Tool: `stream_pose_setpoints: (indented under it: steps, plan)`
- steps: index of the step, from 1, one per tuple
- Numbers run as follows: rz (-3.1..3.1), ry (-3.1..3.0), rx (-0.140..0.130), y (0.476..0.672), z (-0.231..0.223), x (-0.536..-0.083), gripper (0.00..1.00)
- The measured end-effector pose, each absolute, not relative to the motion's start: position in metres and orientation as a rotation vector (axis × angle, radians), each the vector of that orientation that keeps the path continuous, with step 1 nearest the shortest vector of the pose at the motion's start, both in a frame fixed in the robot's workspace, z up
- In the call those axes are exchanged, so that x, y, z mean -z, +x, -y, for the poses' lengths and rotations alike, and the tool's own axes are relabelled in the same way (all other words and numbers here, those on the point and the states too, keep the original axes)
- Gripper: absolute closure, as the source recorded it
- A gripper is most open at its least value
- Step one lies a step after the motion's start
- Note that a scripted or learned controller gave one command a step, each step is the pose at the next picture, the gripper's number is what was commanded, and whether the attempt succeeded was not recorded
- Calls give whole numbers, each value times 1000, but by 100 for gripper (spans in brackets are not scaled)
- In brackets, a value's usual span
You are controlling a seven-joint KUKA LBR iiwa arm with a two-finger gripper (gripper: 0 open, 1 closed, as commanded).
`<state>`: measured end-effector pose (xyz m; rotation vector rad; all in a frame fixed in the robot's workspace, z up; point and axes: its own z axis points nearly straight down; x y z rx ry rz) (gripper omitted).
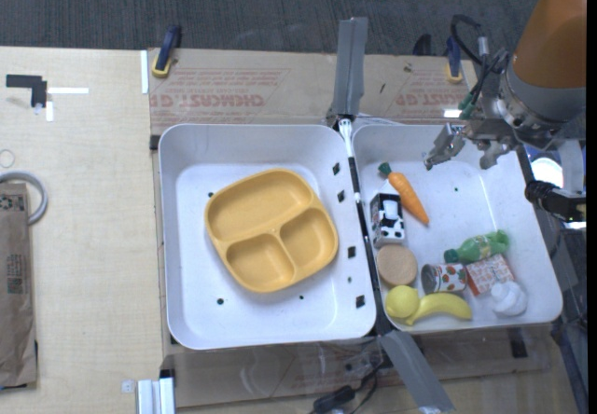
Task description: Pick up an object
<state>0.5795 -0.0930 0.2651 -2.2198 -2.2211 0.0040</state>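
Note:
My gripper hangs over the back of the right bin, open, with nothing between its fingers. An orange carrot lies just below and left of it, apart from the fingers. Further forward in that bin are a black-and-white carton, a tan round disc, a small can, a yellow banana, a green packet, a red-and-white packet and a white lump.
The left bin holds a yellow divided plate. A grey divider runs between the bins at the back. Cardboard lies behind the bins, and a brown bag sits at the far left of the bench.

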Motion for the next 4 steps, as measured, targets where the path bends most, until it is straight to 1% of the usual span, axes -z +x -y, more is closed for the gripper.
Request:
stream_pose_setpoints:
  steps: [1,2,3,4]
  plan:
    - [2532,-1882,11,632,94,-118,0]
    - [2468,-1985,36,611,109,-108,0]
    - [2431,-1997,1,645,101,-94,0]
    - [2563,-1823,0,659,134,-93,0]
